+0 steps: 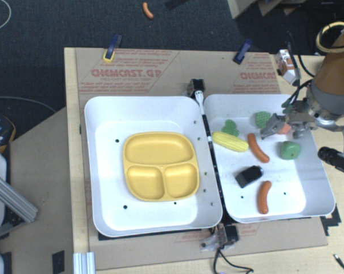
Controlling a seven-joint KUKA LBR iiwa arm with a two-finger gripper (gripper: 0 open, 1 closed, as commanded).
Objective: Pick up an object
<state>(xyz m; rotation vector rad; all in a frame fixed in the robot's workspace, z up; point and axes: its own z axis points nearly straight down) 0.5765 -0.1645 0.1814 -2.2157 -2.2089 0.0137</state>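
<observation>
White plastic forms both bins; the right bin (308, 201) holds the loose items, and the left bin (103, 130) holds a yellow divided tray (160, 165). The claw (284, 127) sits low over the upper right part of the right bin, with the grey arm (331, 90) reaching in behind it. The state of the claw cannot be determined at this resolution: metal parts spread to either side, and a small orange-red patch shows at their centre, but whether it is a gripped object or part of the claw cannot be told. No object is confirmed as held. Candidate objects lie close by. A green ball (290, 149) rests just below the claw. A textured green piece (263, 119) lies just to its left. An orange sausage (258, 147) lies below and to the left, with a corn cob (230, 142) and a dark green piece (230, 127) further left. A black block (249, 176) and a second sausage (263, 196) lie well below. Judged status: the approach is made; secure grasp and lift remain to be done.
</observation>
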